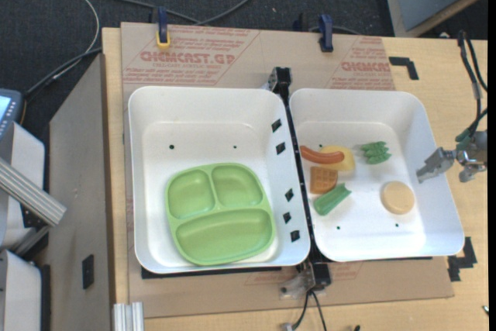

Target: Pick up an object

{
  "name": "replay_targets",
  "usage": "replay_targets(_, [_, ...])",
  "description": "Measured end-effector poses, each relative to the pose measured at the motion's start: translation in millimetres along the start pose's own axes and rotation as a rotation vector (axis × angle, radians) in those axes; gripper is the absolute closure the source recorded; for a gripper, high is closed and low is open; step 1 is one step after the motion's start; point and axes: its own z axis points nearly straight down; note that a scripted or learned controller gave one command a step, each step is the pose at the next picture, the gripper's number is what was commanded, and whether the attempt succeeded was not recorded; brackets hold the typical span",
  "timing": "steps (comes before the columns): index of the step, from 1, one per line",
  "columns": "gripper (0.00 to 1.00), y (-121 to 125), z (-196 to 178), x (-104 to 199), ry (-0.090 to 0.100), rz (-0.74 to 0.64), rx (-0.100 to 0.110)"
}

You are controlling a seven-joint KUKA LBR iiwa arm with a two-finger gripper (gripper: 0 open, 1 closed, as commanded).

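Observation:
The right white bin [411,112] holds several small toy foods. A red sausage [322,155] lies against a yellow piece [344,162] near the bin's left wall. Just below them sits an orange square piece [323,181]. A green pod [332,200] lies slanted beneath that. A leafy green piece [376,153] rests toward the middle right. A round tan disc [397,198] lies at the lower right. All of them rest apart on the bin floor, with nothing touching them from above.
The left white bin [155,128] holds a green divided plate [221,213]. A black divider [287,159] runs between the bins. A grey metal bracket [446,161] with cables sits at the right bin's outer rim. Clamps [163,27] hold the cardboard base at the back.

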Motion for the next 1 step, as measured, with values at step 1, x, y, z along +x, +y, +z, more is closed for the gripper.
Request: replay_targets(1, [0.0, 2.6, -5.9, 0.6, -0.004, -0.004, -0.012])
